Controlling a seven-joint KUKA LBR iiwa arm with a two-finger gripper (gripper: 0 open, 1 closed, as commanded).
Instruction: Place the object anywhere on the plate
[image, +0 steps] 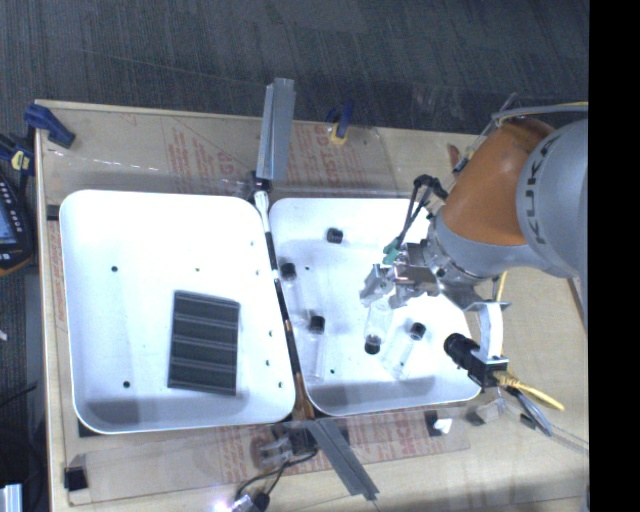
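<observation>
Gripper (385, 285), centre-right: finger state cannot be told; clear vial (376, 330) just below, long axis near-vertical in frame, black cap lowermost.

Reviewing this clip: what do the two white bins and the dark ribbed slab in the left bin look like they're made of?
The two shallow white bins, left and right, look like moulded plastic with a smooth, slightly glossy finish: rounded corners, soft reflections. The dark grey ribbed rectangular slab looks matte, perhaps rubber or foam, judging by its dull surface and parallel ridges; the view leaves that open.
</observation>
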